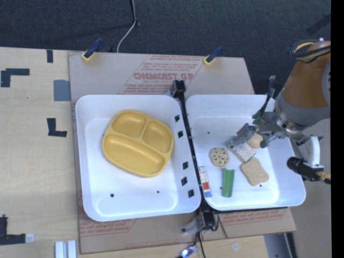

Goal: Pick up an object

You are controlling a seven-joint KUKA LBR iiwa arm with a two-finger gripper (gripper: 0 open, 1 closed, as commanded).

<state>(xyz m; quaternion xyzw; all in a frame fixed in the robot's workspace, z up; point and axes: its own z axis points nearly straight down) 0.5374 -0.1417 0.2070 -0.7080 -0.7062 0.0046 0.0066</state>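
Two white bins sit side by side. The left bin holds one yellow tray. The right bin holds one cookie, one green stick, one tan sponge and one tube left of the stick. The gripper hangs just above the sponge, over a checkered piece; its grip cannot be told.

A robotics lab: a robot arm over two white bins clamped to cardboard on a tape-marked table.
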